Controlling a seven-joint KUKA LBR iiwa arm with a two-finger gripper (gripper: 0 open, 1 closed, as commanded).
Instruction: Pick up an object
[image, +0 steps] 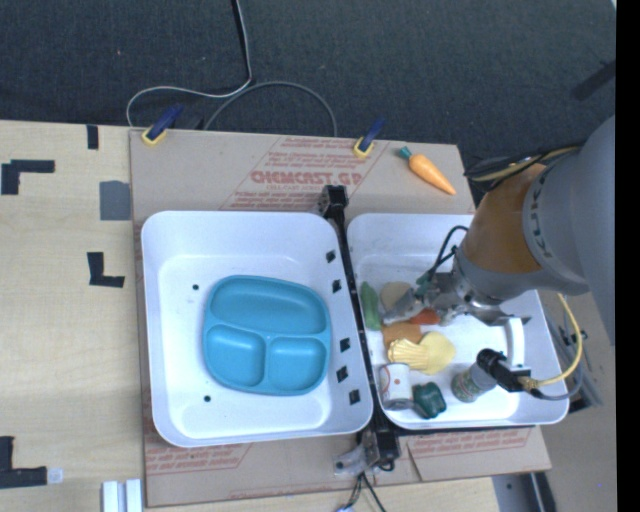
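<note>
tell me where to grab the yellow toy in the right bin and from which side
Probably across the yellow toy's narrower left half, coming straight down. It lies flat, with an orange piece crowding its upper edge, the white block and dark green item below it.

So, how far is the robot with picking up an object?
Done: the arm has reached into the right bin, and the end effector sits low among the small toys. In hand: nothing visibly between its fingers. Left: grip one item and lift it; the blue tray lies in the left bin.
</note>
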